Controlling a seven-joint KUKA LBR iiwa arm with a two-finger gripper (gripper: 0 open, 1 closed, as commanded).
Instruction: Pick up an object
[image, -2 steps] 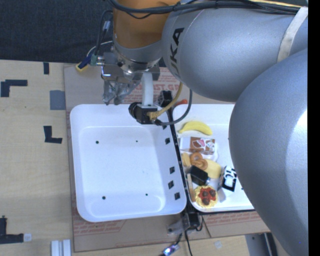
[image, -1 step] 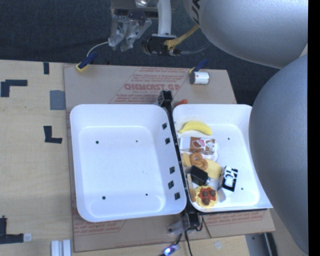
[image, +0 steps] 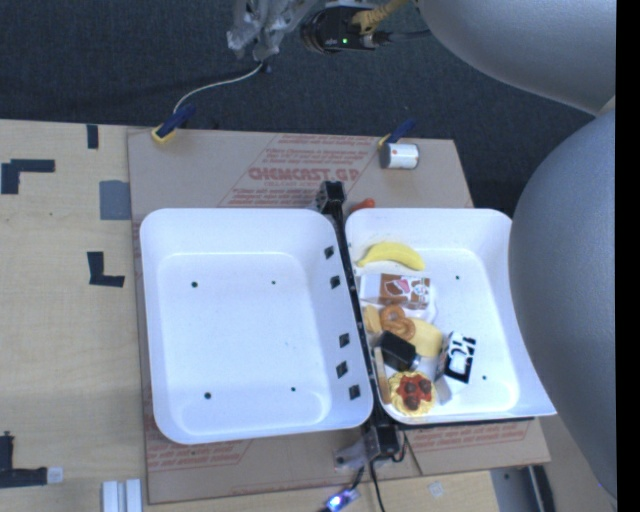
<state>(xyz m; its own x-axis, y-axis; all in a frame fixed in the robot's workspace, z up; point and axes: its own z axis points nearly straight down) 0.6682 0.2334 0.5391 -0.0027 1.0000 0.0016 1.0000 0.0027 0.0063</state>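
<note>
1. Looking down at a slant, we see two shallow white bins side by side on a brown cardboard sheet (image: 290, 170), which lies on the wooden bench (image: 60, 330).
2. We find every loose object in the right bin (image: 485, 270), crowded against its left wall, close to the divide between the bins.
3. At the far end of that cluster we see a yellow banana (image: 392, 256), lying crosswise.
4. Just in front of it we see a white packet with red print (image: 398, 291), touching the banana or nearly so.
5. Next come a brown ring-shaped piece (image: 393, 322) and a pale yellow item (image: 427, 338), with a small black block (image: 398, 350) lying partly on top of them.
6. To their right we see a black-and-white piece (image: 459, 358), and at the near end a yellow item with red on top (image: 412, 392).
7. The left bin (image: 240, 330) shows us its white floor with four dark dots.
8. We see the gripper (image: 262, 30) at the top of the view, over the dark floor beyond the bench, well apart from both bins; it is blurred, so we cannot tell whether it is released or clenched, and we see nothing held in it.
9. The grey arm (image: 575, 250) bulks large and out of focus along the right side.
10. On the cardboard's far edge we see a small white cylinder (image: 402, 156).
</note>
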